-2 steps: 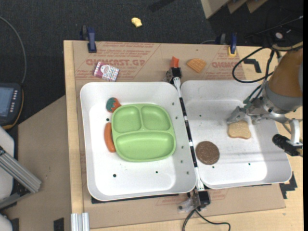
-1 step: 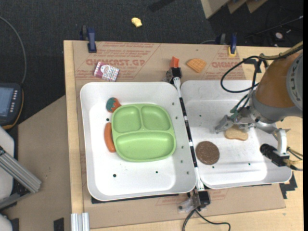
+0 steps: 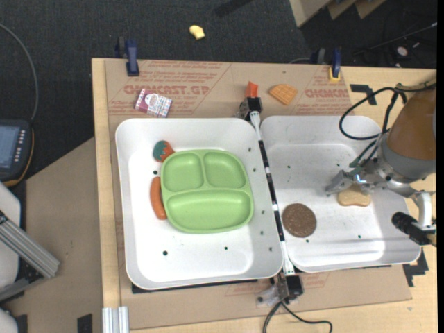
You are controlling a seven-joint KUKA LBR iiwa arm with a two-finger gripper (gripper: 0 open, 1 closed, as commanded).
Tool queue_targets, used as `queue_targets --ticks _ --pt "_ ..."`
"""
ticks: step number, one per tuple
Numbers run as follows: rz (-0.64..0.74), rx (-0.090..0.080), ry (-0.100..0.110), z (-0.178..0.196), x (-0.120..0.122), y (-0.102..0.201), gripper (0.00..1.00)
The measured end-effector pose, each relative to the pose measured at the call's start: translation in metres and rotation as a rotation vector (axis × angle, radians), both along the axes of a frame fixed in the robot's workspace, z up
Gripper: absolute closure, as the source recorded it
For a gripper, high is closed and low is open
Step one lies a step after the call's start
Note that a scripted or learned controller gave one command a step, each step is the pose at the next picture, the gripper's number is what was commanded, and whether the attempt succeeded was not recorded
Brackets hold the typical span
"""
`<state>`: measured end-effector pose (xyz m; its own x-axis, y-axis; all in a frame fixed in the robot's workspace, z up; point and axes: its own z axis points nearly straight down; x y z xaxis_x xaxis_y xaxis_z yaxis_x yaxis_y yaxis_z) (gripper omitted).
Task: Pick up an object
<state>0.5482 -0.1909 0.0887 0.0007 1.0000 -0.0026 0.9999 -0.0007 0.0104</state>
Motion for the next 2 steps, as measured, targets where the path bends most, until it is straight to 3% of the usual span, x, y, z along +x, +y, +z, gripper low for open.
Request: queue_targets --ticks 1,2 --pt "0.0 -0.006 -0.006 0.0117 0.0015 -0.0008 1.0" --pt "0.0 -0.005 -0.004 0.0106 0.0009 -0.0006 0.0"
